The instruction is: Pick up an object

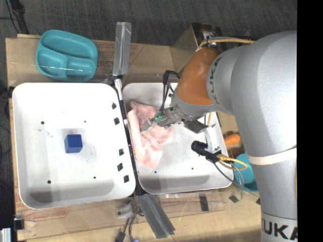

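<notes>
**Gripper down on the pink cloth, grasp step in hand**

Descent looks finished and the closing or lifting step is under way, judging by how the two-finger gripper [157,119] sits low on the crumpled pale pink cloth [147,140]. That cloth lies in the right-hand shallow white bin [176,183], bunched along the wall it shares with the left-hand shallow white bin [30,135], and everything else is placed from it below. Whether the tool is spread or pinched together I cannot tell, since the metal tip is small and partly lost against the folds; fabric may be caught there, though nothing proves it. The next move calls for a firm pinch on a raised fold, then a straight lift high enough to clear the bin rim.

The grey arm with its orange band [199,79] comes in from the cloth's right and upper side, the wrist bent steeply down so the tool meets the cloth's upper part. A small blue cube [73,142] rests well to the cloth's left, in the other bin, and a turquoise moulded plastic tray [66,54] sits beyond the bins, up and to the left of the cloth
</notes>
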`<state>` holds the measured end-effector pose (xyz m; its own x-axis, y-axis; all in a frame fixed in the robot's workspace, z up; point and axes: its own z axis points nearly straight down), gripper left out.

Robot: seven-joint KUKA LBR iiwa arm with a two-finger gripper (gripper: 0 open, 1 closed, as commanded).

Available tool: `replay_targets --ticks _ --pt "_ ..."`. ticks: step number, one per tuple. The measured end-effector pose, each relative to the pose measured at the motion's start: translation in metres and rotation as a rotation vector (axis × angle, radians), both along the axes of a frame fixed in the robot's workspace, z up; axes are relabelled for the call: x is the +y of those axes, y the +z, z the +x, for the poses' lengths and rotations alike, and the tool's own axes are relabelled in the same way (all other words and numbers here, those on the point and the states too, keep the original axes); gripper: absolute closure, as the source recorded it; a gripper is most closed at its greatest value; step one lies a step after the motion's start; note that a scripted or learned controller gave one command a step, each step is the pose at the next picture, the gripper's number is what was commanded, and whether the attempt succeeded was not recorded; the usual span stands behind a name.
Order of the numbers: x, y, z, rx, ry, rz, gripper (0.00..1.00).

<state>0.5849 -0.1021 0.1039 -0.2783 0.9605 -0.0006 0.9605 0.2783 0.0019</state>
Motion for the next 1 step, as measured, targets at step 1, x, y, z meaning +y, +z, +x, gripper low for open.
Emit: replay_targets --ticks 1 --pt "-0.0009 -0.011 -0.029 0.001 -0.04 -0.001 0.0"
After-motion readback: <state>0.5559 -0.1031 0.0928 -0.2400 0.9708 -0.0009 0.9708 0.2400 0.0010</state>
